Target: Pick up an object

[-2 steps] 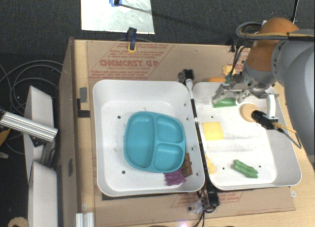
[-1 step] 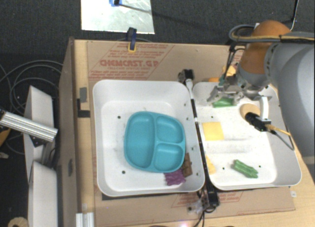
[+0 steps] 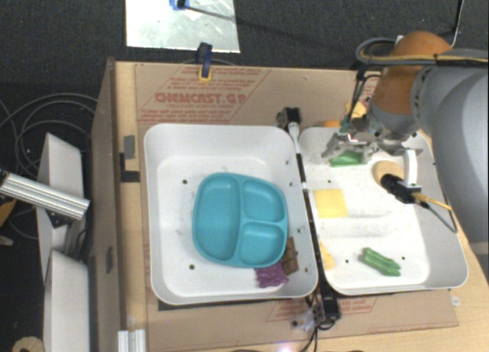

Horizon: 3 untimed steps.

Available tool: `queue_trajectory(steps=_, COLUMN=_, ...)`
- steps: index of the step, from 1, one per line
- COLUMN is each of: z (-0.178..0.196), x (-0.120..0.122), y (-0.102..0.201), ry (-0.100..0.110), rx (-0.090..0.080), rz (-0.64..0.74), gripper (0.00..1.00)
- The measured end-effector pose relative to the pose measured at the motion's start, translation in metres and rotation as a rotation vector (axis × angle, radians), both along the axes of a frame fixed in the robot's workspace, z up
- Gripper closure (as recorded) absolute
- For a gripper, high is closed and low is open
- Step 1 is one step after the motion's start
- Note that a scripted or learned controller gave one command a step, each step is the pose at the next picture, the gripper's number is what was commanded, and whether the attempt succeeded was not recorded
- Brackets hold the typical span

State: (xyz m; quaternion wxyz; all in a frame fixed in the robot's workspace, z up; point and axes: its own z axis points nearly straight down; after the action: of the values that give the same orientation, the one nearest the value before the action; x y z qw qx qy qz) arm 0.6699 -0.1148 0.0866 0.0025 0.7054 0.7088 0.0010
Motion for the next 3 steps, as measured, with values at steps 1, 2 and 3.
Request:
queue_trajectory(steps=1, z=0.014, x=0.002, y=-0.002, ry=-0.006, rx=-0.004, rz=0.002, gripper=1.00)
queue_trajectory(steps=2, z=0.013, x=0.001, y=-0.002, ry=-0.005, rx=-0.004, rz=0.002, gripper=0.00)
queue_trajectory(steps=3, z=-0.001, x=-0.006, y=0.031, ry=0.002, rx=0.001, rz=0.002, gripper=0.00)
